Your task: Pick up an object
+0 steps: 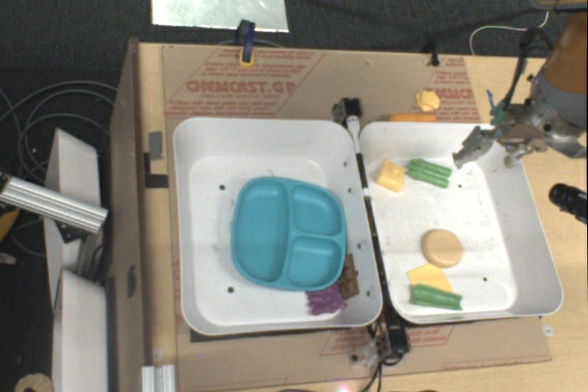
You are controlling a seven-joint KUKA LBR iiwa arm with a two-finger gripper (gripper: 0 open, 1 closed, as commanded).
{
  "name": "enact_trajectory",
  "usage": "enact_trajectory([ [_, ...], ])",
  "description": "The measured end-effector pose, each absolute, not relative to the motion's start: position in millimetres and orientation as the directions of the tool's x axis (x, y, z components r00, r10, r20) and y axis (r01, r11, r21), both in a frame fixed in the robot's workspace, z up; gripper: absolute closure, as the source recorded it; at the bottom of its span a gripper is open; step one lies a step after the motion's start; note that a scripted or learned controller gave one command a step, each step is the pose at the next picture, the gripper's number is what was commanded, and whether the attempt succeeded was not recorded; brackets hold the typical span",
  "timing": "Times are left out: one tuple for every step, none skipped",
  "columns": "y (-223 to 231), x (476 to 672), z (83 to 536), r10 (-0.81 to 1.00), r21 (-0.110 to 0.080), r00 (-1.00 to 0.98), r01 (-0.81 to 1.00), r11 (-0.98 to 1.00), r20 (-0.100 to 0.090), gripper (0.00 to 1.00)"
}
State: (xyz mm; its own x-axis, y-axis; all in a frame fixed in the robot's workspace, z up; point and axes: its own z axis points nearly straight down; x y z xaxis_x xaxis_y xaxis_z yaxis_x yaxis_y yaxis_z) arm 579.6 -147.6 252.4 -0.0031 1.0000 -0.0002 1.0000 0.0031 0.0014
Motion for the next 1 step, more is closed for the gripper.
enact_trajectory([
  [-140.0, 523.4, 145.8, 1.0, -0.012, 0.0, 1.0, 0.0, 0.004, 0.0],
])
